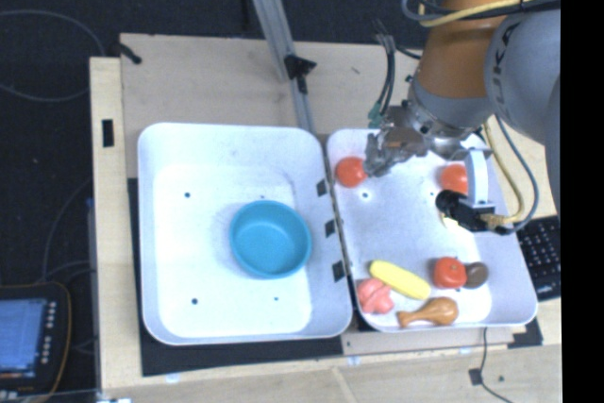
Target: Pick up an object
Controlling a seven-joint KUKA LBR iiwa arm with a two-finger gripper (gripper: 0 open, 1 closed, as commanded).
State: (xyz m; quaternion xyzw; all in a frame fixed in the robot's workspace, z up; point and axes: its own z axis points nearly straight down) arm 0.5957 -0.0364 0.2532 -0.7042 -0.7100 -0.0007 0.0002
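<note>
Two white bins (160,203), one blue bowl (271,238), three tomatoes (351,172).

Left bin (170,297): holds a blue bowl (271,239)
Right bin (415,203): orange ball (350,171) at the far-left corner; banana (399,279), pink piece (376,296), drumstick (429,312) and tomato (449,272) along the near edge
Gripper (380,156): just beside the orange ball; nothing visibly held

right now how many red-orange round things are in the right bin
3: one at the bin's upper left beside the claw, one at the upper right partly behind the arm, one at the lower right. The arm may hide more.
</note>
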